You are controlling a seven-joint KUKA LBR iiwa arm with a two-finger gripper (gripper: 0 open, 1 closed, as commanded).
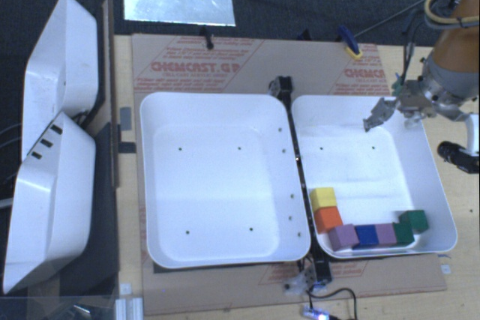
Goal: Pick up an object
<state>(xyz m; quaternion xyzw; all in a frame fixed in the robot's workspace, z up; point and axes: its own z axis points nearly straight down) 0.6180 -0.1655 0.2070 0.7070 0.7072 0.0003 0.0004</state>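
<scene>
The gripper (379, 116) hangs over the far part of the right bin (431, 161); I cannot tell its state. This looks like the approach step. Next it must go down to the blocks (367, 228) at the near edge.

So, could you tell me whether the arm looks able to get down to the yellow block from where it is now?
Probably yes. The yellow block has open bin floor on its upper and left sides, and only the orange block touches it from below. The gripper hangs over the same right bin, with nothing between.
</scene>
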